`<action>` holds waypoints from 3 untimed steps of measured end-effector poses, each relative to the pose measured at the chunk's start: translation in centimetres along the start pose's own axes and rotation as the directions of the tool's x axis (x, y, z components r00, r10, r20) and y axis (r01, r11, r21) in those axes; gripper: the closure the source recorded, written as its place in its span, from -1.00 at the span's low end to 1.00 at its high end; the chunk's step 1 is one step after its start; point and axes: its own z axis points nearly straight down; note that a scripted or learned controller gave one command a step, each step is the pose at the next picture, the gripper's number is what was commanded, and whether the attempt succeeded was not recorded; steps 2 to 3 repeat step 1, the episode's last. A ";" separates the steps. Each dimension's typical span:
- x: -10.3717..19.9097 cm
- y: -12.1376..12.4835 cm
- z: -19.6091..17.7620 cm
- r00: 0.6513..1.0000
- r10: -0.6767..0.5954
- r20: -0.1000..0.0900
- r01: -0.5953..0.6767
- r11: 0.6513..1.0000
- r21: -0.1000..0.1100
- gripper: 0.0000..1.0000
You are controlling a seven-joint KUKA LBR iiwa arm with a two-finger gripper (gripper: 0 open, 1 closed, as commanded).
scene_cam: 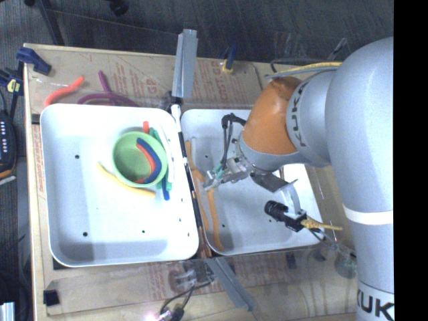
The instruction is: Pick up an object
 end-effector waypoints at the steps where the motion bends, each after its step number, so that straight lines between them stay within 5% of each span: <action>1: 3.5 5.6 -7.4 0.959 0.283 -0.008 -0.283 0.959 0.001 1.00; 3: 3.5 5.6 -7.4 0.959 0.283 -0.008 -0.283 0.959 0.001 1.00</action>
